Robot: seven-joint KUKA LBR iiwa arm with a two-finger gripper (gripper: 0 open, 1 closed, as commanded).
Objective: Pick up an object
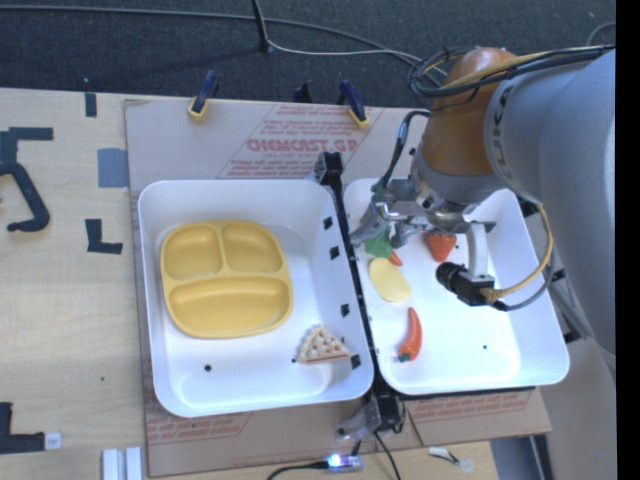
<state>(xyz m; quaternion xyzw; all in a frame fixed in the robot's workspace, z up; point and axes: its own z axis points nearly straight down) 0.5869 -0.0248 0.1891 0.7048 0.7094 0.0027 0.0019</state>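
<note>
The grey arm's gripper (392, 226) hangs low over the right white bin (520, 363), beside a small green-topped item (377, 245); whether it is clenched or released I cannot tell. A pale yellow oval piece (390, 280) and a red-orange chili pepper (411, 335) lie nearby. The left white bin (165, 388) holds a yellow divided plastic tray (226, 276) and a waffle-patterned wedge (322, 347).

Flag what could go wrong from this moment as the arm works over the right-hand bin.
1. The claw sits low over a tight cluster, a green piece, a yellow piece and an orange piece, so it may nudge neighbours or grab none cleanly.
2. It works close to the divider between bins and could strike it.
</note>
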